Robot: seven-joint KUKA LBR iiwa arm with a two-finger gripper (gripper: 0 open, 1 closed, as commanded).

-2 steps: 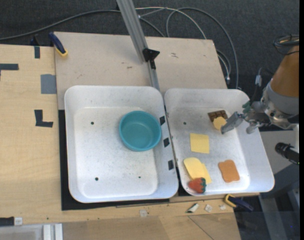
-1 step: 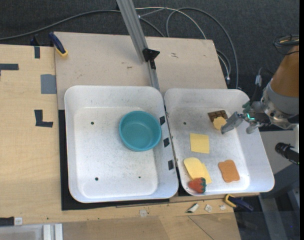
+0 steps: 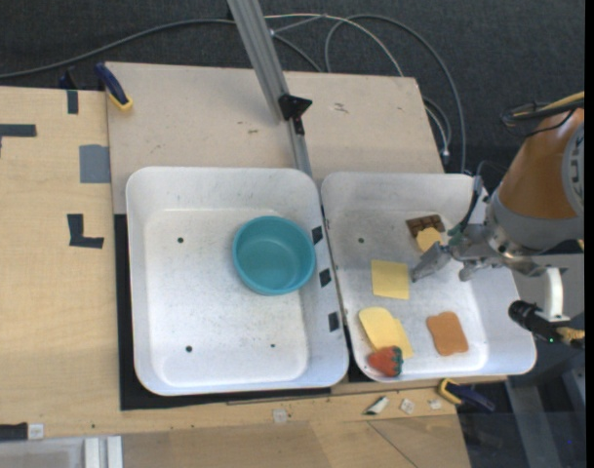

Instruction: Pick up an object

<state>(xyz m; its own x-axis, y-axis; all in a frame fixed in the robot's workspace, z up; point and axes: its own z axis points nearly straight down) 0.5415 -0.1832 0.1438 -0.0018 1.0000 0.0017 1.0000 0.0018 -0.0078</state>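
Note:
My gripper point(image 3: 445, 267) hovers over the right bin point(image 3: 496, 359), coming in from the right, with the orange-banded wrist behind it. Its two fingers look spread apart and nothing sits between them. A small brown and yellow piece point(image 3: 425, 230) lies just up and left of the fingertips. A yellow square slice point(image 3: 391, 280) sits to the left of the gripper. An orange oblong piece point(image 3: 448, 333) lies below it. A pale yellow oval piece point(image 3: 382, 327) and a red strawberry-like item point(image 3: 385, 361) rest near the bin's front edge.
The left bin point(image 3: 160, 261) holds a teal bowl point(image 3: 273, 253) near its right side. A grey pole point(image 3: 267, 61) slants down to the bins' shared back corner. Cables trail across the dark floor behind the bench.

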